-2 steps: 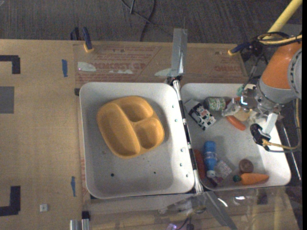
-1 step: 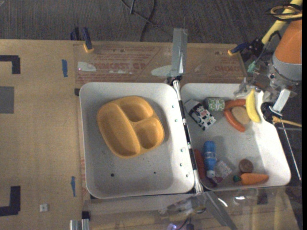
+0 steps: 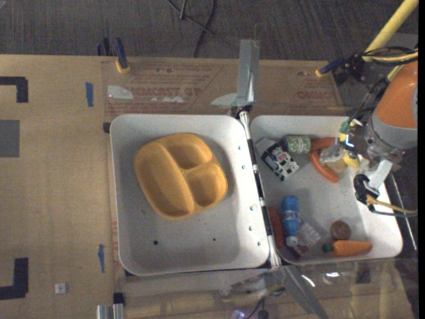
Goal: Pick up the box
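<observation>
Nearest you, along the right bin's [image 3: 392, 244] front wall, lie a carrot [image 3: 352, 247], a brown round piece [image 3: 340, 229] and a blue bottle [image 3: 290, 215]. Your target, the box [image 3: 279, 161], black and white with printed faces, sits flat near that bin's back left corner, just beside the divider wall, with a green can [image 3: 298, 143] close behind it. That wall cramps one side; bare floor opens toward the bin's middle, so I'd judge an approach from there easiest. Your claw [image 3: 347, 153] hovers well apart at the right edge, over an orange piece [image 3: 325, 169]; I cannot tell its opening. Left bin [image 3: 126, 178] holds a yellow divided tray [image 3: 180, 183].
</observation>
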